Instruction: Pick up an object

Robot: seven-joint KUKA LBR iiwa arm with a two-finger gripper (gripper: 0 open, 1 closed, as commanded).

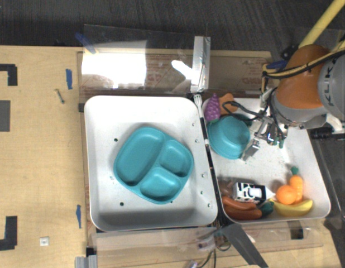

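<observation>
In the right bin [315,166], my gripper [264,139] hangs low just right of a teal bowl [228,137], close to its rim. Behind the bowl at the bin's back lie a purple bunch of grapes [211,108] and an orange toy [227,101]. Along the front edge lie a hot dog [239,206], a black-and-white item [249,191], an orange [286,194], a banana [295,207] and a small carrot [296,178]. I see nothing held in the gripper.
The left bin [100,116] holds a teal divided plate [154,163]. A raised ridge [205,149] separates the two bins. The grey arm with its orange band [301,85] reaches in from the upper right, trailing cables. Bare white floor lies in the right bin's middle.
</observation>
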